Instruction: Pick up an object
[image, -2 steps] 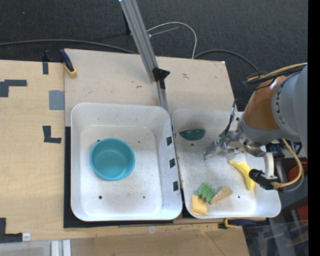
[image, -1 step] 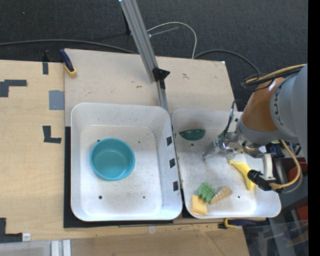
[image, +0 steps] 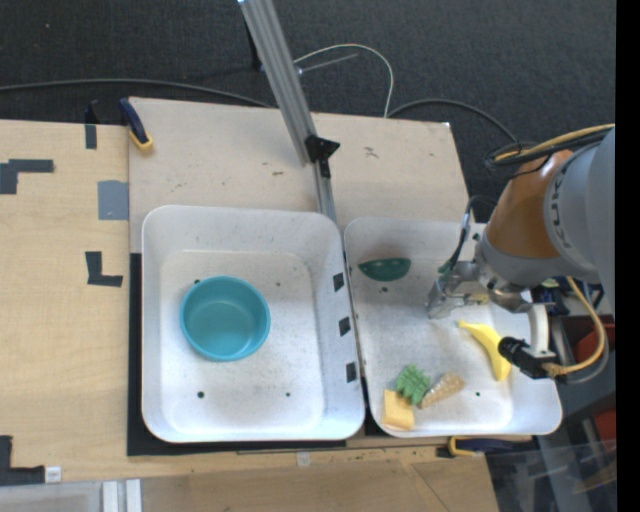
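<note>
1. This is a robotics lab or test cell, not a home: a grey industrial arm (image: 560, 215) with an orange band reaches in over a plain plywood bench (image: 250, 165).
2. Two shallow white bins (image: 160, 300) sit side by side on a dark mat at the bench's near edge.
3. A metal camera pole (image: 290, 85) rises from behind the bins.
4. Black cables (image: 480, 115) trail across the dark carpet beyond the bench's far edge.
5. Black tape marks (image: 30, 172) dot the bench's left part, and a clamp (image: 135, 122) grips its far left corner.
</note>
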